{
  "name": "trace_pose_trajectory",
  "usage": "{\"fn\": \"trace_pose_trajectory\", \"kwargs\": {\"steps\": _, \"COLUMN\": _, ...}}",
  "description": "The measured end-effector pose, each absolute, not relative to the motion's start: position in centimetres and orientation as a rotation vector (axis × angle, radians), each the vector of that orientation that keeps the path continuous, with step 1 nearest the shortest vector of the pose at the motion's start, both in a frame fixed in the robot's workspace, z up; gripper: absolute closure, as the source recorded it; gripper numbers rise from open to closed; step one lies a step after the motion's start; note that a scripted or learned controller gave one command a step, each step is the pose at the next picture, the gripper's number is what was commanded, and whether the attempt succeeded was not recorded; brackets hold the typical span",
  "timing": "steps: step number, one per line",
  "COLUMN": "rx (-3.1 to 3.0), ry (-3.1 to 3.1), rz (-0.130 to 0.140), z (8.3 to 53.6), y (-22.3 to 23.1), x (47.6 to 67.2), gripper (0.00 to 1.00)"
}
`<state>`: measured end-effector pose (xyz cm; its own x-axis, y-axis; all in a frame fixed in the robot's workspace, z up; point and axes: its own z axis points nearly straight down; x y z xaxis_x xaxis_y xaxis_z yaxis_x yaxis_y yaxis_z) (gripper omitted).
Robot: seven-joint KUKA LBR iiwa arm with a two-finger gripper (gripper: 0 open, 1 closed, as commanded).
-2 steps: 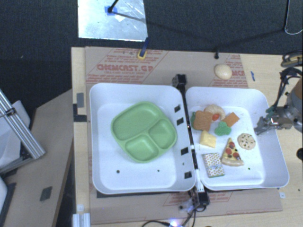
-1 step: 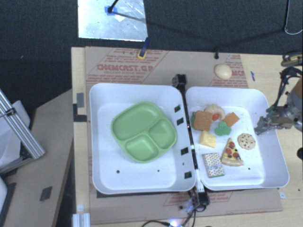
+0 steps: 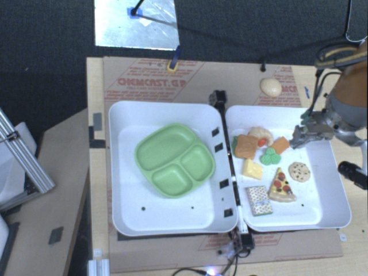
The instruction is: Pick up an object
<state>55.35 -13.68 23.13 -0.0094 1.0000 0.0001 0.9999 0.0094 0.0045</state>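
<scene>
I am hanging my gripper [image 3: 300,138] low over the right bin [image 3: 330,209], reaching in from the right; I cannot tell how it is set. The orange piece [image 3: 280,145] is lying just beside its tip — probably light, stiff, smooth plastic, likely to slide, so I'd be pinching across its flat sides, squarely.

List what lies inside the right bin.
Inside the right bin: pizza slice, cookie, yellow cheese wedge, green piece, orange pieces, a small packet. The gripper hangs over its far right part, covering whatever lies beneath.
</scene>
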Motion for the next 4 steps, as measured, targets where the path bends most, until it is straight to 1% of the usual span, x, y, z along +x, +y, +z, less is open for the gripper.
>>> {"fn": "trace_pose_trajectory", "kwargs": {"steps": 1, "rx": 2.207, "ry": 2.233, "rz": 0.007, "z": 23.6, "y": -8.2, "x": 58.6, "gripper": 1.00}}
{"fn": "trace_pose_trajectory", "kwargs": {"steps": 2, "rx": 2.209, "ry": 2.232, "rz": 0.005, "z": 22.8, "y": -3.6, "x": 60.5, "gripper": 1.00}}
{"fn": "trace_pose_trajectory", "kwargs": {"steps": 3, "rx": 2.208, "ry": 2.230, "rz": 0.008, "z": 23.5, "y": 0.9, "x": 64.3, "gripper": 1.00}}
{"fn": "trace_pose_trajectory", "kwargs": {"steps": 4, "rx": 2.214, "ry": 2.227, "rz": 0.002, "z": 23.0, "y": 1.1, "x": 63.8, "gripper": 1.00}}
